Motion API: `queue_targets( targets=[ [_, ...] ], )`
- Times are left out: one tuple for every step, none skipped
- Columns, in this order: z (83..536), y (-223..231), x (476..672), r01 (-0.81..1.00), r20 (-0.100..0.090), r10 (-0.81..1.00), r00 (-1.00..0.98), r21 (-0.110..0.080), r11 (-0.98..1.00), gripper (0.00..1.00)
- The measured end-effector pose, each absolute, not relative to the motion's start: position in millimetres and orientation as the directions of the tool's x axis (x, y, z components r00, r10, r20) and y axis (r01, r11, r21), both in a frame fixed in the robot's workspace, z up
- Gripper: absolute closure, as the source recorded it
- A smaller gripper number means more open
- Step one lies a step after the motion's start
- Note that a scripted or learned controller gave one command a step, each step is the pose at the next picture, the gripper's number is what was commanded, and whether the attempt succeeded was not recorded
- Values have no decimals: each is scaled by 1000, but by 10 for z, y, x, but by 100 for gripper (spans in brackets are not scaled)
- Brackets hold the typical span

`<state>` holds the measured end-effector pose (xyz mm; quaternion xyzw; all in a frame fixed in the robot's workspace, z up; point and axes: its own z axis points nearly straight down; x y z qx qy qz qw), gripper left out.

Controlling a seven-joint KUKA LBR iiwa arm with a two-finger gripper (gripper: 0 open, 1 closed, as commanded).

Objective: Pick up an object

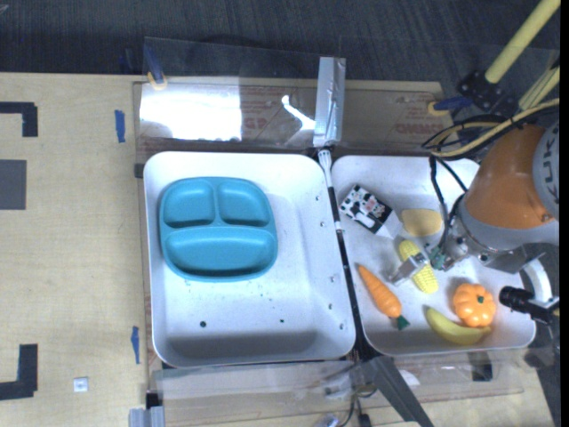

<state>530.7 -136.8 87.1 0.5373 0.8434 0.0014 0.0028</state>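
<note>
My gripper (416, 267) is low in the right bin (391, 172), right over a yellow toy corn cob (425, 279). The corn cob lies partly hidden under it. An orange carrot (380, 293) lies just left of the gripper. A yellow banana (452, 327) and an orange pumpkin (473, 303) sit to its lower right. A pale yellow lump (421, 221) rests behind it. A small black-and-white patterned block (365, 208) lies near the bin's back left.
The left bin (293, 292) holds a blue divided plate (216, 227) in its back half. A raised divider (340, 247) separates the two bins. Cables (480, 127) and a yellow pole (526, 29) stand behind the arm at the right.
</note>
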Motion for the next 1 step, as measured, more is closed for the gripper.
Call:
queue_targets(
  targets=[
    [991,-1370,5329,907,-8,907,-422,12,422,100]
  ],
)
